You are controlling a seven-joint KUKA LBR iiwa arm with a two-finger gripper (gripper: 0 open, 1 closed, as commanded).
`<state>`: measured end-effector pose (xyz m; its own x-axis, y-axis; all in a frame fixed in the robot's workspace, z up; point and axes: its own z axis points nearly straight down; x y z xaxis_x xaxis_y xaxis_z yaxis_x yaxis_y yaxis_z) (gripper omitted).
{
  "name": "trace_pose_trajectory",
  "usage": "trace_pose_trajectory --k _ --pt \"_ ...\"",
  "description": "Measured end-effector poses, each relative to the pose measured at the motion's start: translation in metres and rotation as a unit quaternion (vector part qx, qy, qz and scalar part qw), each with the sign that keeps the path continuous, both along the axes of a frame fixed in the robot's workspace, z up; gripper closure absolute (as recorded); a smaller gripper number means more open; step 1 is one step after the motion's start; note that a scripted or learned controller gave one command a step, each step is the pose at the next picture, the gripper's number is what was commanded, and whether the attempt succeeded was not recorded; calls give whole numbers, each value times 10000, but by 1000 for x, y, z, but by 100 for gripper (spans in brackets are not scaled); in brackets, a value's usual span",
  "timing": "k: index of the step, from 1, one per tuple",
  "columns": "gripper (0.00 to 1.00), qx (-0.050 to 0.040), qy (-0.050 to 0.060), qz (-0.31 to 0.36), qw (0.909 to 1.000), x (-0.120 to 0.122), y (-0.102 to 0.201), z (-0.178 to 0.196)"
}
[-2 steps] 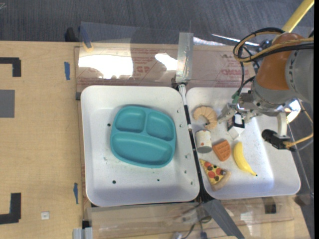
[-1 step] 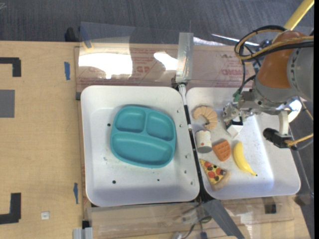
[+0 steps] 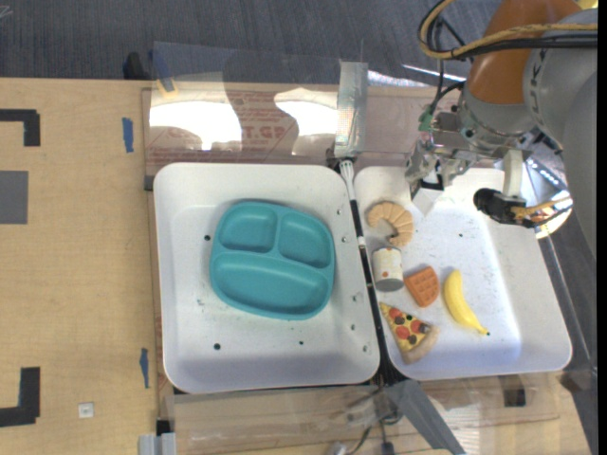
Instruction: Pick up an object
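**Pincer hangs over the far end of the right bin, toy foods beneath it**

The pincer (image 3: 430,180) hangs over the far left corner of the right bin (image 3: 517,282), carrying nothing that can be seen. From this angle I cannot tell whether it is apart or together. Above it the arm (image 3: 560,83) is smooth grey with a rounded orange band (image 3: 522,36).

The things to pick lie along the left side of the right bin, a shallow, glossy white tray with rounded corners and dark specks on its floor. Nearest the pincer is a tan, ridged croissant (image 3: 392,221), curled into a crescent. Just below it, touching or nearly so, stands a short pale cylinder (image 3: 387,266). An orange wedge (image 3: 422,285) with a grooved face lies beside that, and a smooth yellow banana (image 3: 463,301) curves to its right, apart from it. A triangular pizza slice (image 3: 410,330) with red dots and a pale crust sits nearest the front rim.

The left bin (image 3: 180,188) holds a teal plate (image 3: 272,259), matt and rounded, divided into three compartments.

Both bins rest on a pale brown counter (image 3: 66,282) with a flat, board-like surface.
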<state>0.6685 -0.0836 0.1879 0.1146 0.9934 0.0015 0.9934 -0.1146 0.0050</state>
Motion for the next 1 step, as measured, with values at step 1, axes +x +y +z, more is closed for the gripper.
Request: trace_pose_trajectory --k 1 --pt "100 8 30 344 9994 -56 55 -3"
